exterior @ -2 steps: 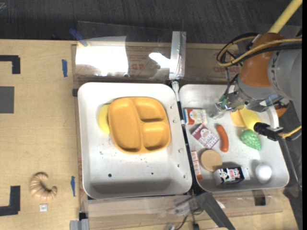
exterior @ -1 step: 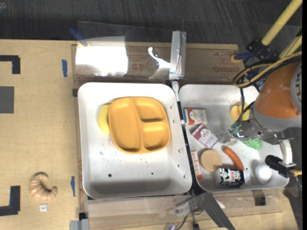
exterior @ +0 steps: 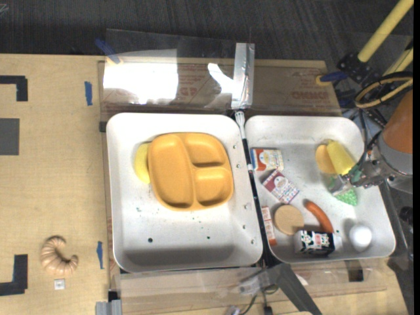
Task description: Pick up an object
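My gripper (exterior: 351,179) reaches in from the right edge and sits low over the right bin (exterior: 298,126), by a green and clear item (exterior: 348,194). Just to its upper left lie a yellow block (exterior: 340,156) and an orange-yellow piece (exterior: 323,160). Also in this bin are two small red and white cartons (exterior: 268,158) (exterior: 281,187), a tan round disc (exterior: 287,219), an orange-red sausage (exterior: 319,215), a black and white carton (exterior: 317,241) and a white ball (exterior: 360,235).
The left bin (exterior: 125,195) holds an orange divided tray (exterior: 190,169) with a yellow piece (exterior: 141,161) sticking out at its left. A tan curled object (exterior: 59,254) lies on the bench at the lower left. Cables and a yellow pole (exterior: 387,21) stand at the upper right.
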